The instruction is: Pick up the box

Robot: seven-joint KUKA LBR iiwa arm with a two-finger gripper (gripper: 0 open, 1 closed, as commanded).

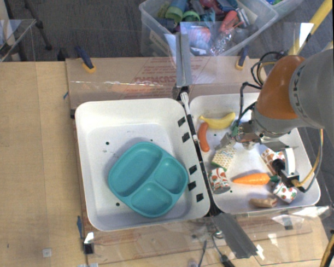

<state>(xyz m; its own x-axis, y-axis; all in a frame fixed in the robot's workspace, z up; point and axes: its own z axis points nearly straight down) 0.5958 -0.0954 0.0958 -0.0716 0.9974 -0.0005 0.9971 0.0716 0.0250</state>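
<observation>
A small patterned box (224,156) lies in the right bin (307,147), near the divider, its long axis tilted from lower left to upper right. The gripper (232,135) hovers at the box's upper end; its opening cannot be made out.

Robot lab: bench (31,162), 2 bins (91,160), toy tub (152,18).
</observation>
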